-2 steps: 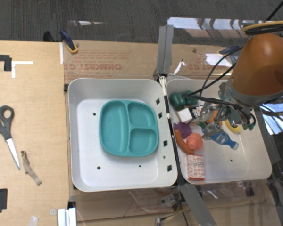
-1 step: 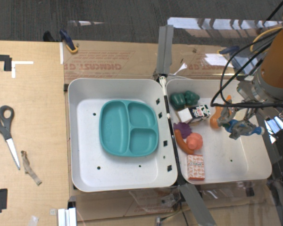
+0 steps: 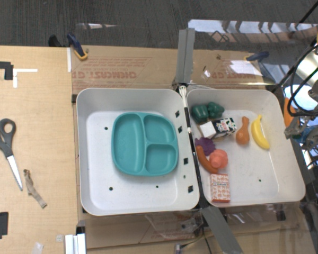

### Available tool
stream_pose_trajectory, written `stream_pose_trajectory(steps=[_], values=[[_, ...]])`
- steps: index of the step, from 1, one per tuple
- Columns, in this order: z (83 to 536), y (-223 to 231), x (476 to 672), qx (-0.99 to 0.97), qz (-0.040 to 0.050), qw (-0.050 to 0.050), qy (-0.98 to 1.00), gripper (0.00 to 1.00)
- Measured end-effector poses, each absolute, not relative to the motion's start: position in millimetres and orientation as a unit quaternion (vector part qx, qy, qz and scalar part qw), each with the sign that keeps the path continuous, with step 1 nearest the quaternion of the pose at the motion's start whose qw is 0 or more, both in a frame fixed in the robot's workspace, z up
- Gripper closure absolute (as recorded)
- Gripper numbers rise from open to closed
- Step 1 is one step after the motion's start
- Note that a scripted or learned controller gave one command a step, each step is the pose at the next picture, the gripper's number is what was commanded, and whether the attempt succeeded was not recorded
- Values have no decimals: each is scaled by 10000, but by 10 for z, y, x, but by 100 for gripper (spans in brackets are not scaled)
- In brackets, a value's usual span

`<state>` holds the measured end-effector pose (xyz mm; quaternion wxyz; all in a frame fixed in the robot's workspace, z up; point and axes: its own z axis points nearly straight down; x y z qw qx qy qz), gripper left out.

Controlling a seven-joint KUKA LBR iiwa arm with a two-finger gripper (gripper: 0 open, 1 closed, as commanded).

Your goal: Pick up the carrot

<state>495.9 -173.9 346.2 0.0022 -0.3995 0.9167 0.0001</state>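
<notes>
Camera view: the carrot lies slanting by the right bin's left wall, partly under a pink fruit. The arm waits across the bin, on the right. I cannot tell if its grip is open or closed.

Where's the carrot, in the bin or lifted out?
In the bin. The carrot lies flat on the floor of the right bin, against the peach-coloured ball, with the arm off at the bin's right edge.

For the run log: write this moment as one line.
task: pick up carrot | carrot: in right bin, beside peach | arm: at right bin's right edge | grasp: not yet done
</notes>
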Motion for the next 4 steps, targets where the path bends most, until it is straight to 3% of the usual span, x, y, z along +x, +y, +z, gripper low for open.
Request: stream_pose_trajectory(steps=[1,2,3,4], values=[[3317,-2211,4872,-3532,9,10,9355,100],[3612,-2213,4950,-4112,2,18,9115,100],[4164,-2212,5740,-4701,0,25,8826,100],[3829,-2209,6602,-5984,3,30,8012,100]])
